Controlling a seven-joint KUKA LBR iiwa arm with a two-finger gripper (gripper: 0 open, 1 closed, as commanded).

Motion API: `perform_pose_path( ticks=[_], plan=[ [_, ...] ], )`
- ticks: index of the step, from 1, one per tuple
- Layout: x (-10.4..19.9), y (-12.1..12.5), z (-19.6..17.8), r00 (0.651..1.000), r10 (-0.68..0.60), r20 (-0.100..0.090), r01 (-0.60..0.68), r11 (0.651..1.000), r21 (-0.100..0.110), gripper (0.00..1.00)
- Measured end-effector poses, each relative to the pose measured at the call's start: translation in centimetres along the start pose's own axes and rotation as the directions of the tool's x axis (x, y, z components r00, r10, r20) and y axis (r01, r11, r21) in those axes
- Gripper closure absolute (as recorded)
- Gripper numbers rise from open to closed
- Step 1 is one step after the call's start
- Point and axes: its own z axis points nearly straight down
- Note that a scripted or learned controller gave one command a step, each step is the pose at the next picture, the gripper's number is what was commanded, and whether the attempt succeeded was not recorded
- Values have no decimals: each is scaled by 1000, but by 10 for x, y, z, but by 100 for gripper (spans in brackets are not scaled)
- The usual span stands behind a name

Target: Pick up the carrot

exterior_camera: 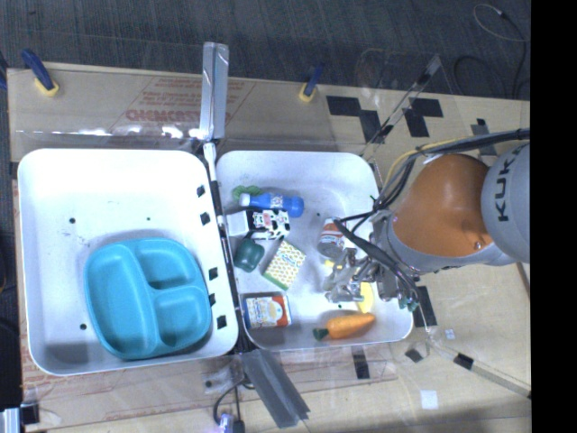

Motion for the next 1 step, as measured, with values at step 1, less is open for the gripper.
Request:
perform_pose_path(
  ticks=[1],
  plan=[
    [0, 0, 0, 1000, 0, 1, 0, 1000, 0, 0]
  ],
)
